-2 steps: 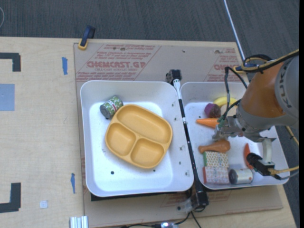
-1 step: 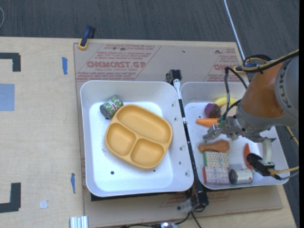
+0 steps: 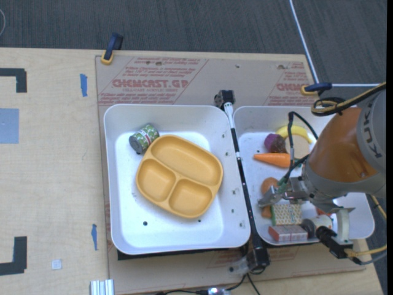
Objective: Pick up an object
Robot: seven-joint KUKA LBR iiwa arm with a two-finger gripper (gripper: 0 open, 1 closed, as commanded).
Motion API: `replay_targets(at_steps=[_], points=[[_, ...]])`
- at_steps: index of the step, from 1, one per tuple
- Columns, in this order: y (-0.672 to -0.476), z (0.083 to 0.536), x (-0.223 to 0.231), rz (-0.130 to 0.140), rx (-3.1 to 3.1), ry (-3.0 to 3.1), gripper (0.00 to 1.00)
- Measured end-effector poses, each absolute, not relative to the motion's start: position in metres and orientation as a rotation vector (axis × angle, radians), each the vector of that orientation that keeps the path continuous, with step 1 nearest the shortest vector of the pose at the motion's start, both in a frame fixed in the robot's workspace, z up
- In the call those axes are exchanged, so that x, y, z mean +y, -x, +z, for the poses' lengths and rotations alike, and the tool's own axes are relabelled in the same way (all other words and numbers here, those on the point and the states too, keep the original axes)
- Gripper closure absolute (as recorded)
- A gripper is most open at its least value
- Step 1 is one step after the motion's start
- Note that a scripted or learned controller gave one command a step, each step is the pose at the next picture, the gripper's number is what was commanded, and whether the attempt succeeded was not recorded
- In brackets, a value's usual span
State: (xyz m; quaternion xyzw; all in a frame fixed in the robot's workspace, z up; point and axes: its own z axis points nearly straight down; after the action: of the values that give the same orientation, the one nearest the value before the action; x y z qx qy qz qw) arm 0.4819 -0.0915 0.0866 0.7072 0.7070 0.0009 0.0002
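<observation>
Showing red "CHEMCAST GP" print, board (image 3: 184, 78) lies beneath 2 bins (image 3: 116, 165).

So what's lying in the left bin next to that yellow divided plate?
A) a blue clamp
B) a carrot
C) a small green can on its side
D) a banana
C: a small green can lies on its side at the upper-left edge of the yellow divided plate in the left bin; the carrot and banana are in the right bin.
</observation>
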Motion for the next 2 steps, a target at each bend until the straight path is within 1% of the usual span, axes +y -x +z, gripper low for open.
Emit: replay_targets(at_steps=[2], points=[[-0.4811,0.0861,-0.0918,0.006,2.220,-2.219,0.00]])
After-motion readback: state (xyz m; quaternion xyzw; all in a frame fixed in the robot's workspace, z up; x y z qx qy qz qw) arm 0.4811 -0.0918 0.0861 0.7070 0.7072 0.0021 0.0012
